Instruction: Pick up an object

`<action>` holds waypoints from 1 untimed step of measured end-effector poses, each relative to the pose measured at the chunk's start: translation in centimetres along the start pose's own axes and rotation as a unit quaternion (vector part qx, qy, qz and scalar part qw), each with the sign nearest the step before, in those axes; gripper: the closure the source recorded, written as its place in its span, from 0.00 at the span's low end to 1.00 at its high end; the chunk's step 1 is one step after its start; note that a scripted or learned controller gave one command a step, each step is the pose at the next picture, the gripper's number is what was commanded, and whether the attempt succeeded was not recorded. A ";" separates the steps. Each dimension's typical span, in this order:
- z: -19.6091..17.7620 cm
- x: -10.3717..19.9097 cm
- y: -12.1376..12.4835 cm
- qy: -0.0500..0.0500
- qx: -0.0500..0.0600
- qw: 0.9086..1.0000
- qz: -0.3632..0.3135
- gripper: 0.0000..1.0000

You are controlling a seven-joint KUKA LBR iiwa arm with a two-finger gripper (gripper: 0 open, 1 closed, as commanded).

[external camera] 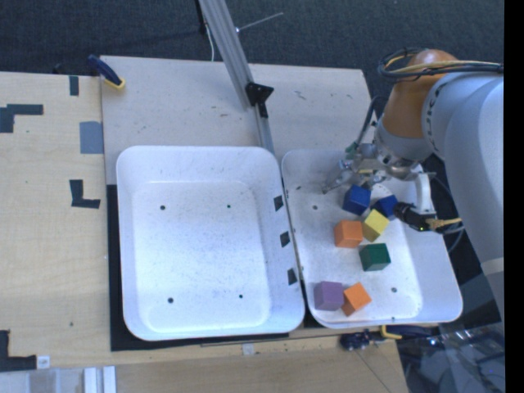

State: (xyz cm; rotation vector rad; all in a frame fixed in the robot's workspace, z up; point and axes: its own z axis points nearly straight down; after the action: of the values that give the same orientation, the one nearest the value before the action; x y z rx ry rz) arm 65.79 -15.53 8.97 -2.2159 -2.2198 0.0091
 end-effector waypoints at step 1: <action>-1.4 0.1 0.2 0.000 -0.003 1.000 -0.001 1.00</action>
State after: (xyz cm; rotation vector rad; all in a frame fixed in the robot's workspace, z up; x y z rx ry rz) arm 66.01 -15.45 10.39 -2.2169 -2.2250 0.0025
